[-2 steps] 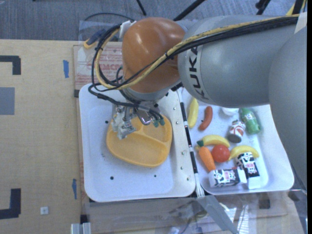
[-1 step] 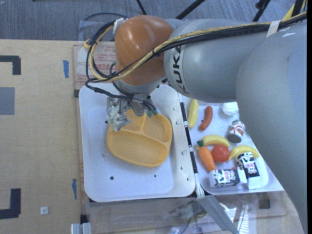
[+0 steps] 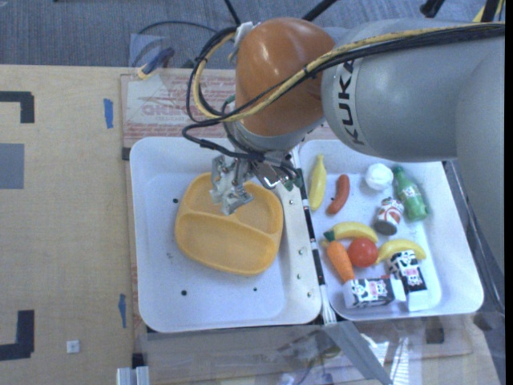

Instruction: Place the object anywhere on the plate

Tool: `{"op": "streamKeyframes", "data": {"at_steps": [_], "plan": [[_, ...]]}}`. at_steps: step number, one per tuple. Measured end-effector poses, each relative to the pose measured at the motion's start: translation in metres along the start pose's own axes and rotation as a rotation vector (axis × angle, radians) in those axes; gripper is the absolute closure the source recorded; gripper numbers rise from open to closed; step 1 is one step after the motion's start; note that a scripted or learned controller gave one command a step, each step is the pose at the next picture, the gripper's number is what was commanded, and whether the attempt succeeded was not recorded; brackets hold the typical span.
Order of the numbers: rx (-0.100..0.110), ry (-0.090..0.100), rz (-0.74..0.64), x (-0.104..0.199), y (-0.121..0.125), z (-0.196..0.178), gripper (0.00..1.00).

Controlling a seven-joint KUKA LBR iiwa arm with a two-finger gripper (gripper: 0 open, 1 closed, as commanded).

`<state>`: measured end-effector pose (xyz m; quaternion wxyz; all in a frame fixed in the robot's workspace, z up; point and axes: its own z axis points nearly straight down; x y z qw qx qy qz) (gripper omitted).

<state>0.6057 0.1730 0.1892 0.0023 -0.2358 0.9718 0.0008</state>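
The end effector (image 3: 228,192) hangs over the yellow plate (image 3: 230,235) in the left bin (image 3: 152,239); its grip cannot be told. Toy foods, including a carrot (image 3: 339,261), crowd the right bin (image 3: 457,255).

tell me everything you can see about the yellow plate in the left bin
The yellow plate is a rounded, roughly square dish of what looks like plastic, with raised ridges dividing it into compartments. It lies flat, right side up, on the floor of the left bin, toward that bin's right side. The gripper is over its upper edge, hiding part of the rim there; whether it touches the plate can't be told. The visible compartments hold nothing.
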Motion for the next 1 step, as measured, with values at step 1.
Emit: {"op": "streamKeyframes", "data": {"at_steps": [1], "plan": [[-0.001,0.0,-0.023,0.0614,0.0301,-0.0177,1.0]]}}
